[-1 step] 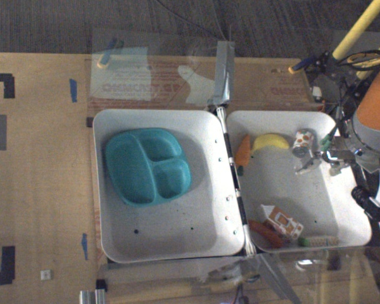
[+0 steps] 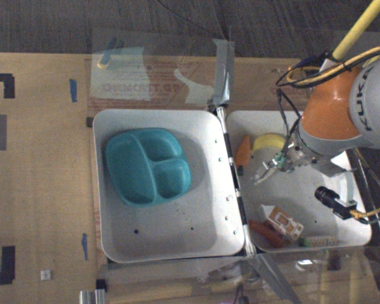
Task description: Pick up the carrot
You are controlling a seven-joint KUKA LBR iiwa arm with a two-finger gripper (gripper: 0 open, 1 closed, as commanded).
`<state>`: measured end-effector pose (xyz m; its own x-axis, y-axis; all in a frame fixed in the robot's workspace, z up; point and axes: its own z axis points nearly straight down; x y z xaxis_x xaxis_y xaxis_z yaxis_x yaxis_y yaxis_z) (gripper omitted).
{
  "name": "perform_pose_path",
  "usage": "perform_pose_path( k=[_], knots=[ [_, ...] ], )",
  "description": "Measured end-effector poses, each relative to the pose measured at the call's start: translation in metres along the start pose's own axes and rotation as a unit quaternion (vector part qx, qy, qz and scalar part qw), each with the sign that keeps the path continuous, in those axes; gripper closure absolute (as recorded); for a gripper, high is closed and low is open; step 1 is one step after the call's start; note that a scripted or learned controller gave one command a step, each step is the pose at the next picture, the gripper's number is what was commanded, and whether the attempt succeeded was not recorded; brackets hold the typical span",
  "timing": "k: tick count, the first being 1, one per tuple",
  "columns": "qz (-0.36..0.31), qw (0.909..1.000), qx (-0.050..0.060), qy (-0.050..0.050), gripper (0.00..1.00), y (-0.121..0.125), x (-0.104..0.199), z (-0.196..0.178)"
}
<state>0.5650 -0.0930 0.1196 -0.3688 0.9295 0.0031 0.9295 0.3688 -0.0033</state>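
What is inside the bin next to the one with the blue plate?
The right bin holds an orange carrot by its left wall, a yellow banana, a small box and a red item. The arm covers the bin's upper right part, so that area stays unseen.

Orange carrot [image 2: 242, 150], teal plate [image 2: 148, 166] (3 sections), yellow banana [image 2: 268, 142], 2 white bins [image 2: 177, 246].

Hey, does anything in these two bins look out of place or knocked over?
Mostly tidy. One oddity: the carrot sits tilted against the left wall of the right bin instead of lying flat on the floor. The teal plate lies slightly askew in the left bin. Nothing looks spilled or damaged.
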Motion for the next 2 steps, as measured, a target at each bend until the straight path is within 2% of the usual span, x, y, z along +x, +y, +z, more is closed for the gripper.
perform_pose_path(
  k=[1, 2],
  knots=[
    [-0.104, 0.9946, -0.003, -0.002, 0.00, 0.056, -0.033, 0.032],
    [-0.161, 0.9867, 0.022, 0.008, 0.00, 0.079, -0.053, 0.029]
  ],
)
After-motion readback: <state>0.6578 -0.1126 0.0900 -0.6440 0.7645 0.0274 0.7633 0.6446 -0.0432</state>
